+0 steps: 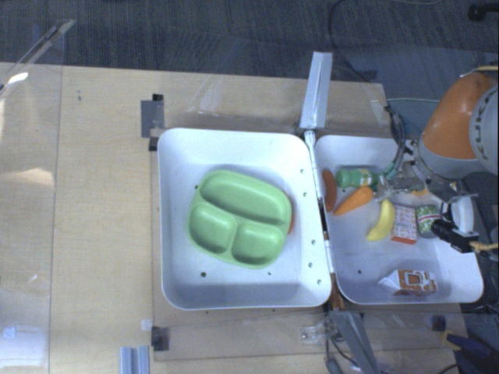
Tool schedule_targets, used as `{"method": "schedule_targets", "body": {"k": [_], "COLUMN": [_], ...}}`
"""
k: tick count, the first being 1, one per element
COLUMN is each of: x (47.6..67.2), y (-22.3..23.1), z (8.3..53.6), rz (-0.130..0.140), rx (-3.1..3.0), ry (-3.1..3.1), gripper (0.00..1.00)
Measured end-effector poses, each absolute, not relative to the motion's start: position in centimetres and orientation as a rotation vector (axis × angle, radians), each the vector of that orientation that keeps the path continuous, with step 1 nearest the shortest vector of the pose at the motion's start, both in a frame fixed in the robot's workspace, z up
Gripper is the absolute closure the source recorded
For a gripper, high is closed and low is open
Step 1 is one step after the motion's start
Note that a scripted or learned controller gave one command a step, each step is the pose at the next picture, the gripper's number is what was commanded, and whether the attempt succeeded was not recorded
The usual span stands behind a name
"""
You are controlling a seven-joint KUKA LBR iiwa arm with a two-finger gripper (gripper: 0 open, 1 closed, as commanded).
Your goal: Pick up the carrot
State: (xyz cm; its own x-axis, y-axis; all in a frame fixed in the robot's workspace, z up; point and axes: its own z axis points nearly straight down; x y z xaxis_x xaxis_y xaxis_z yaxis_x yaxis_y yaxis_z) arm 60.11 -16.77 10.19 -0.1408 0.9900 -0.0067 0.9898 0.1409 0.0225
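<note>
We find the two-finger gripper (pixel 399 179) low over the right-hand shallow white bin (pixel 460 287), near its far wall, at the end of the grey arm with its orange band (pixel 456 119) reaching in from the right. The metal parts there are small and blurred, so we cannot tell how the gripper stands or whether it has hold of anything.

Just to its left lies a green bottle-like item with a pale label (pixel 357 178), on its side. Right below that we see the orange tapered carrot (pixel 355 200), lying slantwise on the bin floor, its thick end up toward the gripper and its tip pointing at the divider; it looks close to the gripper, but we cannot say whether they touch. A reddish-brown elongated piece (pixel 329 189) rests against the bin's left wall, just beside the carrot's tip. To the carrot's right lies a small yellow banana (pixel 381 220), then a flat red-and-white packet (pixel 404 224) and a little green package (pixel 426 220). Nearer the front wall sits a brown-and-white wrapped packet (pixel 412 281).

In the left-hand white bin (pixel 179 279) we see a light green plastic tray with three compartments (pixel 240 218), lying at a slant near the middle.
</note>
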Motion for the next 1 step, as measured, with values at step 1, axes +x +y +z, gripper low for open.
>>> {"method": "schedule_targets", "body": {"k": [1], "x": [63.91], "y": [-20.48], "z": [8.84], "rz": [0.007], "rx": [1.909], "ry": [2.483], "gripper": [1.00]}}
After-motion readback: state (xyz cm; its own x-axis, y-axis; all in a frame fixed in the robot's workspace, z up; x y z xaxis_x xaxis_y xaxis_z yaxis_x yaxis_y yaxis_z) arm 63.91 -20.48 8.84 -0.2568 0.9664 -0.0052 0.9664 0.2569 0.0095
